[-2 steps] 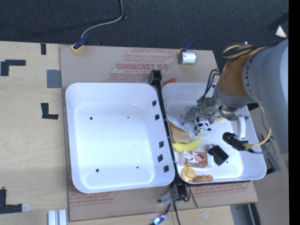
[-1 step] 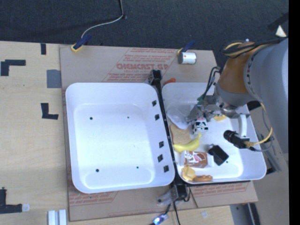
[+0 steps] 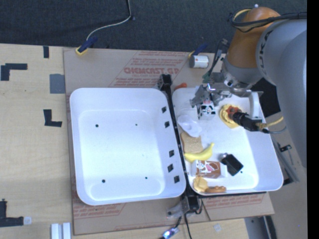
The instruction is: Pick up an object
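My gripper (image 3: 205,99) hangs over the far part of the right bin (image 3: 259,158), below the grey arm with its orange band (image 3: 249,31). Just under its tip is a small white and black object (image 3: 207,111); whether the gripper touches it is unclear. A yellow and red object (image 3: 230,116) lies to its right. Nearer the front are a clear plastic cup (image 3: 189,126), a bread slice (image 3: 192,143), a banana (image 3: 199,154), a brown packet (image 3: 210,169), a black block (image 3: 232,164) and orange-yellow pieces (image 3: 207,186).
The left bin (image 3: 119,143) stands beside the right one, with a black divider rail (image 3: 172,133) between them. A small white cylinder (image 3: 199,61) and a blue clip lie on the cardboard behind the bins. A cable (image 3: 107,28) runs across the back.
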Robot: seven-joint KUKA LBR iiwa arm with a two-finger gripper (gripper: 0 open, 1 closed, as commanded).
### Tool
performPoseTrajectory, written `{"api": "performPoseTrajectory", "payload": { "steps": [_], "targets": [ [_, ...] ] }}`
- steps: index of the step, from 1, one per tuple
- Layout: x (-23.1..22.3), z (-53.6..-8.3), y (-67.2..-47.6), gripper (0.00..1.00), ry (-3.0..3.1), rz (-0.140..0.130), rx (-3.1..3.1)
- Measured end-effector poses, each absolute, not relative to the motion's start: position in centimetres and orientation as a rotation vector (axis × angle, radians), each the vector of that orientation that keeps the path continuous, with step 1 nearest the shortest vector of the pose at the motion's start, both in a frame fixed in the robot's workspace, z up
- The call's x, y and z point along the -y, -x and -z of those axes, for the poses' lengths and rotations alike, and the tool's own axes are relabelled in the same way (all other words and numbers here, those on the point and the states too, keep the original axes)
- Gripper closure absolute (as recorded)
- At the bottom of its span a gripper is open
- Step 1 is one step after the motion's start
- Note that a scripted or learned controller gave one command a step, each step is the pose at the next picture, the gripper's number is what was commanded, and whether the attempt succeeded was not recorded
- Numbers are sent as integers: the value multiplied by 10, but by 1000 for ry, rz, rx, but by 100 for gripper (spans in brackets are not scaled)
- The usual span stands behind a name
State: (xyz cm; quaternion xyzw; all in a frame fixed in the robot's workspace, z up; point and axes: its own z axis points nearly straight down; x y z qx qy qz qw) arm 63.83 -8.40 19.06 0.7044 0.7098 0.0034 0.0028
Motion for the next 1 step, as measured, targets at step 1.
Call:
{"api": "performPoseTrajectory", "payload": {
  "steps": [1],
  "targets": [
    [-5,-198,-640,100,-2213,-2,-2233]
  ]
}}
